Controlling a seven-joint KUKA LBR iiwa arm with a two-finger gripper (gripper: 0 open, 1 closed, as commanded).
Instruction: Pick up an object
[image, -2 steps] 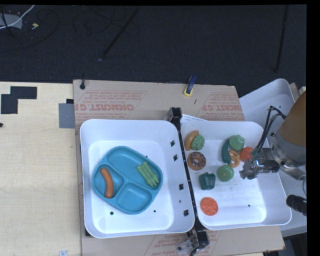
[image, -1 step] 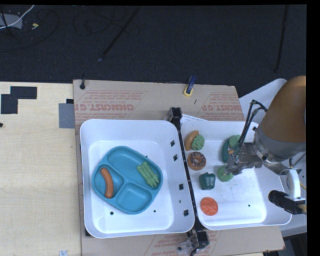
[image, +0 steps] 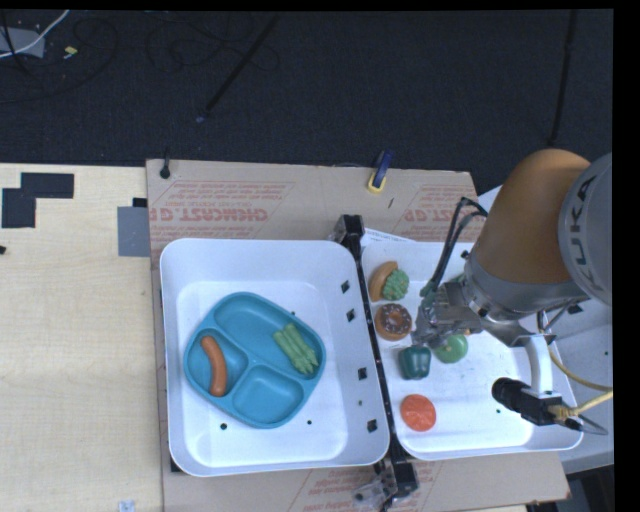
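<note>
Now | gripper mid right bin | beside green pepper, donut

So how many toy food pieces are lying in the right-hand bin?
5 in view: a tan-and-green piece at the top, a brown donut below it, a dark green pepper, a light green ball beside it, and a red-orange piece lowest. The arm may hide more.

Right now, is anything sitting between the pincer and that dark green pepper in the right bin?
Nothing visible does. The pincer hangs right above the dark green pepper, with no object between them. Close neighbours crowd it, though: the chocolate donut just up-left and a light green round piece to its right.
</note>
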